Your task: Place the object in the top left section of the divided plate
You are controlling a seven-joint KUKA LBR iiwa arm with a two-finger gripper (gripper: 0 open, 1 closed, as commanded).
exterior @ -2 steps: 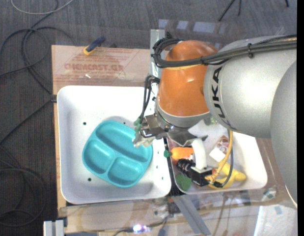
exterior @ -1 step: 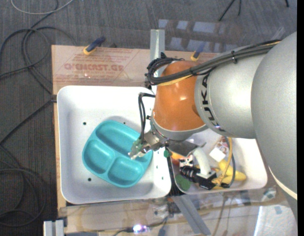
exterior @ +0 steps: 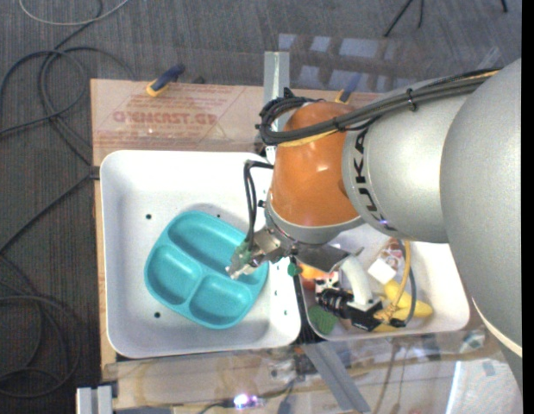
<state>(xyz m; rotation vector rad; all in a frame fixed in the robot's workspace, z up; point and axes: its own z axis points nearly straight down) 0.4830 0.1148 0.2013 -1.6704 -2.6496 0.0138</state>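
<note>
Grey arm hides much: your pincer, grasp impossible to tell, apparently hovers at the right rim of the divided plate; steer up-left before releasing.

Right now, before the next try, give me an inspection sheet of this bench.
Surface: left white bin and right white bin stand side by side on a cardboard sheet.
Job's things: teal divided plate lies in the left bin; which object is to be placed cannot be told.
Clutter: a yellow thing and a dark green thing lie in the right bin.
Grippers: gripper is at the plate's right rim; any hold cannot be told.
Cables: black cables and a thin pale loop lie on the floor.
Surroundings: grey carpet; blue-and-yellow clamp at the cardboard's far edge.
</note>
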